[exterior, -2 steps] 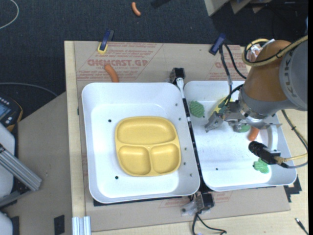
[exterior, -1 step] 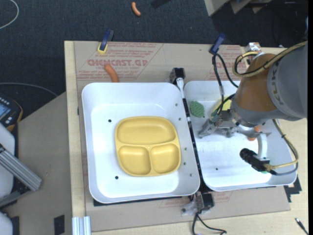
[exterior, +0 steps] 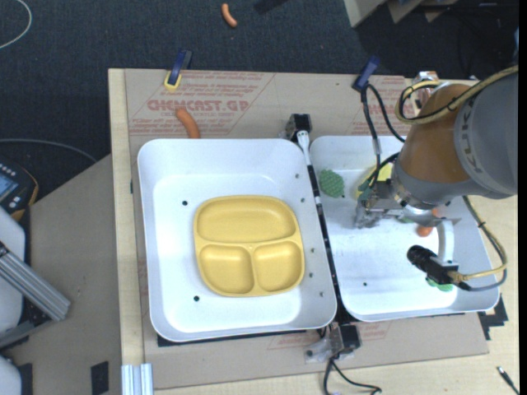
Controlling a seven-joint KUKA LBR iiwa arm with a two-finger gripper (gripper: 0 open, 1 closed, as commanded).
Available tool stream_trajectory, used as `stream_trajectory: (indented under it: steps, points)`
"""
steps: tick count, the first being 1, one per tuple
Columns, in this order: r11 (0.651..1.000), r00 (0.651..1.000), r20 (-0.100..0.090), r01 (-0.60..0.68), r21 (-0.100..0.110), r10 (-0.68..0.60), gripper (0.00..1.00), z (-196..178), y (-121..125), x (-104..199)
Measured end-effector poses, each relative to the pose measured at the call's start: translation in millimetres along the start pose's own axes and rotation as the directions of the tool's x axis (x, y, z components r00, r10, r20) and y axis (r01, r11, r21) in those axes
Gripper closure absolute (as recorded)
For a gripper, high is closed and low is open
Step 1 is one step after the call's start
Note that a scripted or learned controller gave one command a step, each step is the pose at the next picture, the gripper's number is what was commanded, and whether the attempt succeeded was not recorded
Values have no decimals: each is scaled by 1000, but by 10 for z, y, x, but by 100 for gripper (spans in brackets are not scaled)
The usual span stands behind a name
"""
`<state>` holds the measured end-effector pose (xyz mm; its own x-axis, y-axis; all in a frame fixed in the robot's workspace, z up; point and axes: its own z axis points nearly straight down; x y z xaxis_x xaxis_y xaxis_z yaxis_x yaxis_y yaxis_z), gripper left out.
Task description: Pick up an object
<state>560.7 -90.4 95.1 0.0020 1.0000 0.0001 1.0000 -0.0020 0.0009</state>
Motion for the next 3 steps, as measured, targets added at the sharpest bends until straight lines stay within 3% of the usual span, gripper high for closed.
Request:
stream_trajectory:
  steps: [2, 3]
  points:
    - [1000, 1000, 2, 3, -7, -3, 100, -1087, 157, -79]
    - [1000, 1000, 2, 3, -4, -3, 100, -1314, 167, -79]
